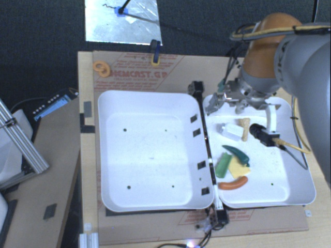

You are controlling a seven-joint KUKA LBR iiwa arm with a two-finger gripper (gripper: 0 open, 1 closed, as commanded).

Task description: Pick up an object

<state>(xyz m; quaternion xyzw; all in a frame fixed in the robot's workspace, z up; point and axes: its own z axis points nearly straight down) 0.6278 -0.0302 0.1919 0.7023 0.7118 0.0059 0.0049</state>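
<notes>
The orange sausage (pixel 232 184) lies at the near side of the right bin (pixel 297 187). It looks light, smooth and prone to roll, so pinch across its middle. The gripper (pixel 227 98) hangs over that bin's far left corner; open or closed, I cannot tell

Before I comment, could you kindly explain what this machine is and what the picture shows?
This is a grey robot arm with an orange band, reaching in from the right. One fixed camera looks down at a slant on two shallow white bins: left bin and right bin. The gripper hangs over the right bin's far end. In that bin lie a white block, a tan piece, a dark green curved piece, a light green piece, a yellow piece and an orange sausage shape. None looks held.
</notes>
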